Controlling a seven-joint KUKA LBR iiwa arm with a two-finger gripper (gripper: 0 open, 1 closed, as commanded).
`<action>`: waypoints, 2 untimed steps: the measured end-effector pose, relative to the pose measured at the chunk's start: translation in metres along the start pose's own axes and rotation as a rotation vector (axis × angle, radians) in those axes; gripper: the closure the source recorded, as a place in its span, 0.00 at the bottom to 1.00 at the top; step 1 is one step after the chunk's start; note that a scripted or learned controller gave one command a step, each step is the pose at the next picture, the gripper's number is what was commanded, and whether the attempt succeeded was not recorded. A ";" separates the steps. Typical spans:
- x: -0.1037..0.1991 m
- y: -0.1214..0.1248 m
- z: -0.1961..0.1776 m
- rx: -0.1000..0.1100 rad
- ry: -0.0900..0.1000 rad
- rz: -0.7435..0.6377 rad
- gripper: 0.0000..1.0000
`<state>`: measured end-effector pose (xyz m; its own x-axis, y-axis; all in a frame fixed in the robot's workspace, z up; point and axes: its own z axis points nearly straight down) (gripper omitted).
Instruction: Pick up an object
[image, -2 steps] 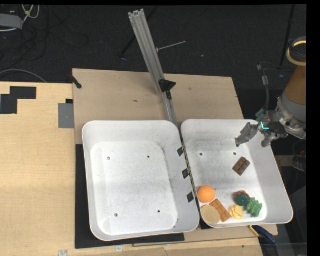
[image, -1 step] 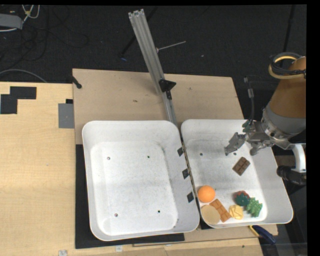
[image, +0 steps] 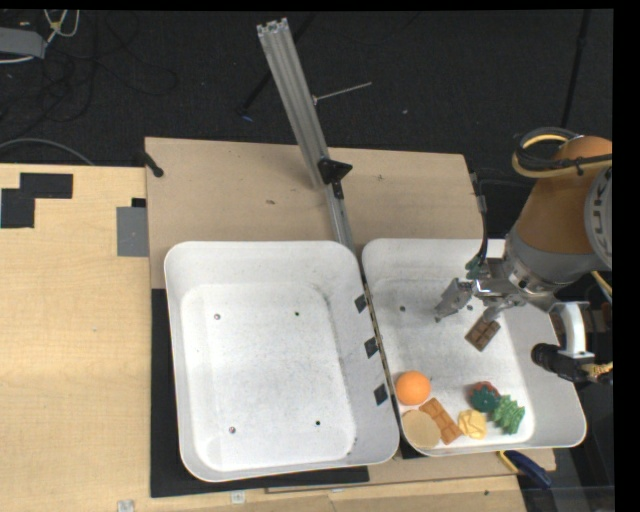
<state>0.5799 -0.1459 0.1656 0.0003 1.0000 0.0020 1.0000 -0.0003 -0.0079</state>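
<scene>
A pale wooden bench (image: 70, 330) sits before a dark floor strewn with cables (image: 60, 20).

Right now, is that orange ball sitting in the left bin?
No. The orange ball lies in the right bin, near its front left corner beside the other small items.

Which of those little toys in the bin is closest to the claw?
The brown block, lying alone just under the claw. The orange ball and other toys cluster at the right bin's near edge.
</scene>
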 end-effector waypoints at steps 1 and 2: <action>-0.001 0.006 0.046 0.000 0.000 0.001 0.00; -0.002 0.006 0.033 -0.004 -0.001 0.006 1.00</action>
<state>0.5855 -0.1483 0.1323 0.0066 1.0000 0.0014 1.0000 -0.0066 -0.0041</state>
